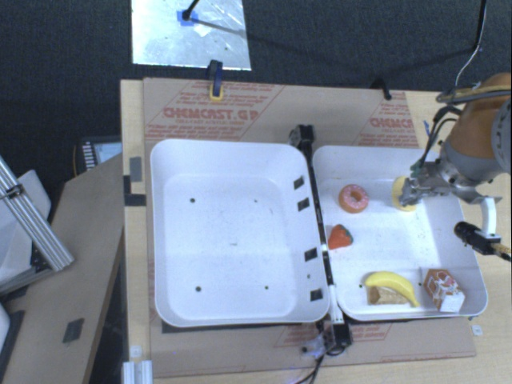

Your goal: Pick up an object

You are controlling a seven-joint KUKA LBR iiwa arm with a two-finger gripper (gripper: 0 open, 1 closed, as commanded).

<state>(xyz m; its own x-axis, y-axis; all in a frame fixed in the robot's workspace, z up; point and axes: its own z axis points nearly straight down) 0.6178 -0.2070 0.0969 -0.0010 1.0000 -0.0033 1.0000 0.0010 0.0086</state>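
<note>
The right bin (376,160) holds several small objects. A pink donut (353,198) lies near its middle, with a red strawberry (340,237) just below it by the left wall. A yellow banana (394,283) rests on a brown bread slice (385,296) at the front. A red and white box (443,289) sits in the front right corner. A small yellow object (401,190) lies toward the back right. My gripper (414,189) is down right at this yellow object, partly covering it. The arm's orange band (478,130) is above it.
The left bin (172,162) stands beside the right one, with black clips (304,205) along their shared wall. A yellow clamp (216,82) sits at the cardboard's back edge. A black part of the arm (476,237) juts over the right bin's right wall.
</note>
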